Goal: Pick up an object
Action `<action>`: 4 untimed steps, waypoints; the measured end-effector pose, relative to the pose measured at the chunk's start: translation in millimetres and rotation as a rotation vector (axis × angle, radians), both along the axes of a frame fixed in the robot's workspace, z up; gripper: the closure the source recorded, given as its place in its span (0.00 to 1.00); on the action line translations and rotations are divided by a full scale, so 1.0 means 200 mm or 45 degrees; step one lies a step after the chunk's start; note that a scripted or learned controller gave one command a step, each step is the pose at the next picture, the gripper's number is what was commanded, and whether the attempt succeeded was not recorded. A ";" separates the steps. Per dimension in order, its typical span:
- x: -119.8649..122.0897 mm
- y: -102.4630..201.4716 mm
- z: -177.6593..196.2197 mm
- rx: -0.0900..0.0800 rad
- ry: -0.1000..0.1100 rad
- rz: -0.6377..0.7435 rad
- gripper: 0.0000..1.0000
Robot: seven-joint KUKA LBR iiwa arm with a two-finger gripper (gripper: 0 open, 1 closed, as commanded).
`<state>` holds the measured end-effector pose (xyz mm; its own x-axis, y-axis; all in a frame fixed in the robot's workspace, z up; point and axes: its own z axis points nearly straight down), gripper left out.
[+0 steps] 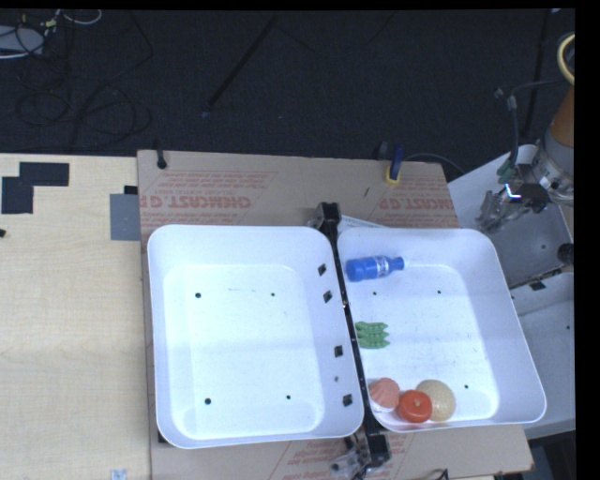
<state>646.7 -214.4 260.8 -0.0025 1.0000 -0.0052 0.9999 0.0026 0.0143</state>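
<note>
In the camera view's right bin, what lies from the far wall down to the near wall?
Blue bottle → green pea pod → near-wall cluster: pink piece, red tomato and tan round item.

Robotics lab: cardboard-lined bench (281, 192), loose cables (56, 28)

Blue bottle (373, 268) with a white cap, lying on its side at the far left of the right bin (487, 309), cap toward the right. Green pea pod (371, 335), small and ridged, flat on the floor by the left wall, nearer than the bottle and well apart from it. Pink round piece (383, 392), red tomato (414, 406) and tan bun (437, 397) bunched together, touching, in the near left corner.
</note>
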 end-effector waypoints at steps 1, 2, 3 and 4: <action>-0.01 0.00 0.64 0.001 0.002 0.000 1.00; -0.01 0.01 0.84 0.005 0.014 0.002 1.00; -0.09 0.01 0.83 0.007 0.022 -0.004 1.00; -0.10 0.01 0.73 0.007 0.023 -0.004 1.00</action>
<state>627.4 -212.6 407.7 0.0004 1.0000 -0.0001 1.0000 -0.0004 -0.0037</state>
